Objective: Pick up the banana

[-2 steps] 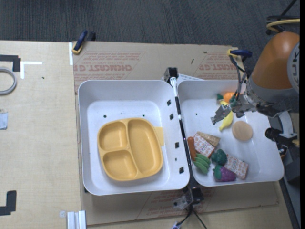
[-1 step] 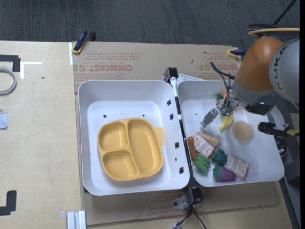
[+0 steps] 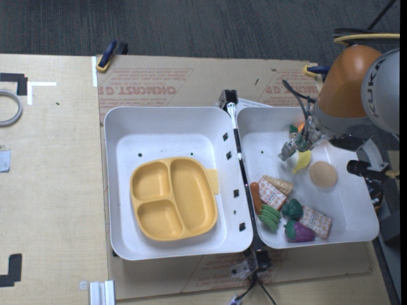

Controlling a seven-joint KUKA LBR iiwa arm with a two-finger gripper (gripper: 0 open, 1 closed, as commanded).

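Note:
The banana (image 3: 302,162), small and yellow, lies in the upper middle of the right bin (image 3: 356,230). My gripper (image 3: 296,147) is right over the banana's upper end, low in the bin, and its metal tip overlaps the fruit's top. The grey arm with its orange band (image 3: 346,81) reaches in from the right and hides the bin's far right corner. Whether the banana rests on the bin floor or is lifted off it cannot be made out.
A beige egg (image 3: 323,174) lies just right of the banana. Crackers (image 3: 275,191), green beans (image 3: 269,216), broccoli (image 3: 292,208) and a purple piece (image 3: 299,232) crowd the bin's near side. The left bin (image 3: 121,170) holds a yellow divided plate (image 3: 173,197).

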